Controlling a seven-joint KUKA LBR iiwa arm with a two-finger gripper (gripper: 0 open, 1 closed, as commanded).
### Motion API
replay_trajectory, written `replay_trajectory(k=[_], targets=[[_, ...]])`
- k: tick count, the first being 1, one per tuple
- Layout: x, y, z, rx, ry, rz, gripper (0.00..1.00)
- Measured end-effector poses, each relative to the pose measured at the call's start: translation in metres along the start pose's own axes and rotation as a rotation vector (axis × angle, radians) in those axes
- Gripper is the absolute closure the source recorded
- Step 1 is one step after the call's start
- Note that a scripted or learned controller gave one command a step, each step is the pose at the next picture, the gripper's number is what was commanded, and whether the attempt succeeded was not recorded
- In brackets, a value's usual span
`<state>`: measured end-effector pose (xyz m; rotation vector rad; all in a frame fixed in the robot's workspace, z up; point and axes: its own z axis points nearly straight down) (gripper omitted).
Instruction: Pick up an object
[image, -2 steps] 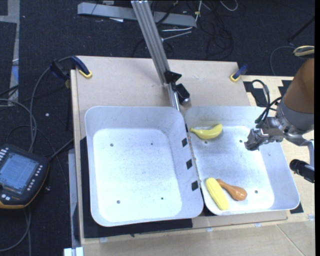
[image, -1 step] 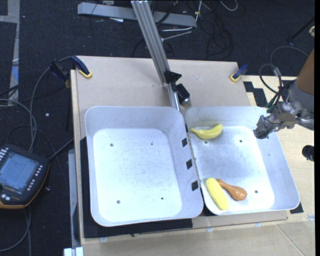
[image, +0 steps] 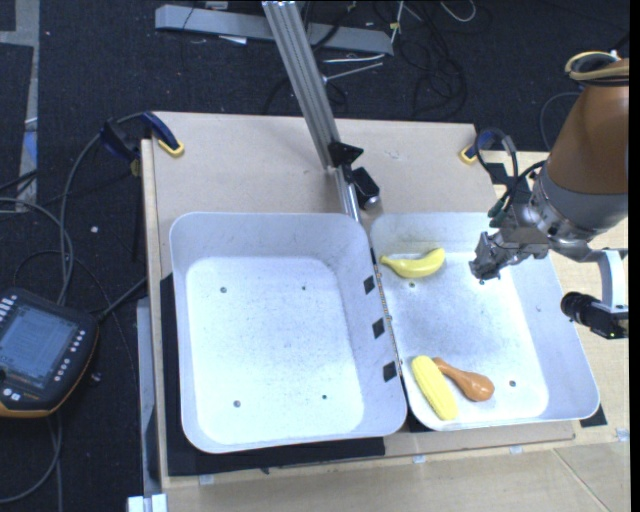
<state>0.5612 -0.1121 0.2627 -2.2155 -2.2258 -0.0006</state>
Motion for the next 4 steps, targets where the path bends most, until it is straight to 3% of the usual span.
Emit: replay_trajectory(k=[3,4], targets=[[0.148,0.036,0.031,0.001,0.000,0.000,1.00],[0.201,0.050,0.021,-0.001,0.000,0.000,1.00]])
